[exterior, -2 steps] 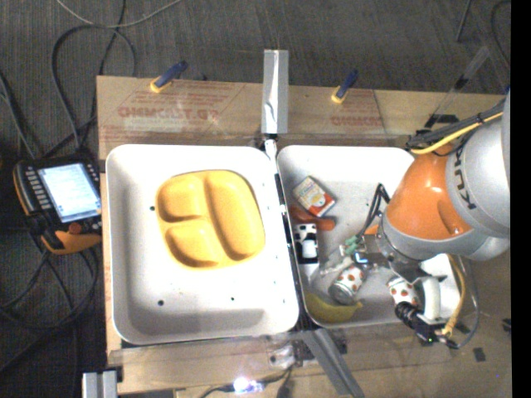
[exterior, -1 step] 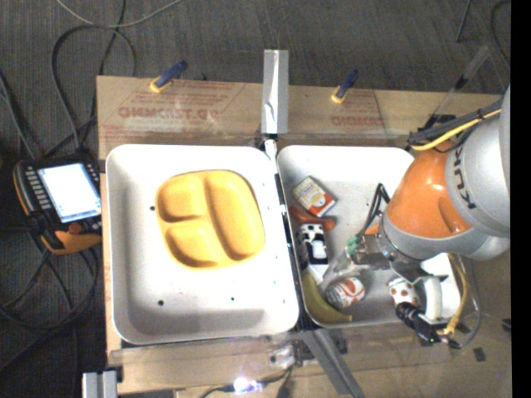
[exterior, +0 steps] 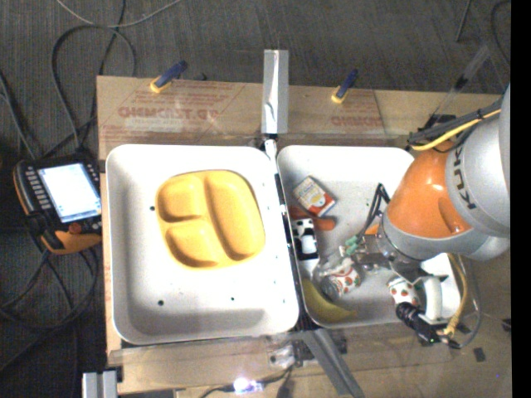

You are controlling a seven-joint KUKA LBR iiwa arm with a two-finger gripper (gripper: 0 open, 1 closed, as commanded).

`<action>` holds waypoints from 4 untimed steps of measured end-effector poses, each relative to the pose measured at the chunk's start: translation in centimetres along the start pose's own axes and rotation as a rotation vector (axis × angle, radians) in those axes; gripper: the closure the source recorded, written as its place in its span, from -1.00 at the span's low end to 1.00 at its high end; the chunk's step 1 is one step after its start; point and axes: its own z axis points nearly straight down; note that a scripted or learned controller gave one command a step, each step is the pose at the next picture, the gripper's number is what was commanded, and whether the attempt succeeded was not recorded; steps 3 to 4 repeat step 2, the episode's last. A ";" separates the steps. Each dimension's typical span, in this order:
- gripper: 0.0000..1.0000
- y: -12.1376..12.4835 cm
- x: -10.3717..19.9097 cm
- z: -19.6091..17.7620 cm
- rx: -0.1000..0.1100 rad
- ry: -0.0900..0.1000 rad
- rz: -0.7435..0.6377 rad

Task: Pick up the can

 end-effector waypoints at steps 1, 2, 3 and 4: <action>1.00 -0.1 0.1 -0.8 0.003 0.001 -0.001; 1.00 0.0 -0.8 -10.7 0.000 0.001 0.204; 1.00 0.0 -0.8 -10.7 0.000 0.001 0.204; 1.00 0.0 -0.8 -10.7 0.000 0.001 0.204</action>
